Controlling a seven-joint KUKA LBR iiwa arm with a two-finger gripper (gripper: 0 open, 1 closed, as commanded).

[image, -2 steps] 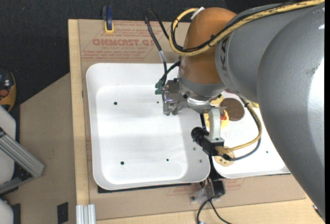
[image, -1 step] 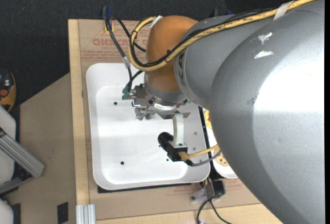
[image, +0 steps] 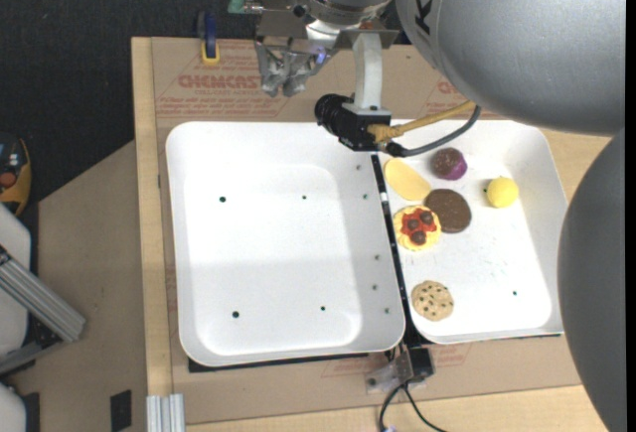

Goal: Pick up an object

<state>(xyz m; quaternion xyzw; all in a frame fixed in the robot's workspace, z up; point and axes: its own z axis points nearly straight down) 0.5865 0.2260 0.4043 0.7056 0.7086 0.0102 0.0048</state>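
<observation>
My gripper (image: 285,79) hangs high over the bench's far edge, above the back rim of the left bin (image: 268,251). Its grey fingers (image: 274,80) stand close together with nothing between them. In the right bin (image: 527,251) lie a pale yellow wedge (image: 406,179), a purple ball (image: 449,163), a small yellow ball (image: 502,192), a brown disc (image: 449,210), a yellow tart with red berries (image: 416,226) and a chocolate-chip cookie (image: 432,300). All of them sit well to the right of and nearer than the gripper.
The left bin shows bare white floor with a few dark dots. A blue and yellow clamp (image: 209,38) sits on the bench's back left corner. The grey arm (image: 517,13) covers the upper right of the view.
</observation>
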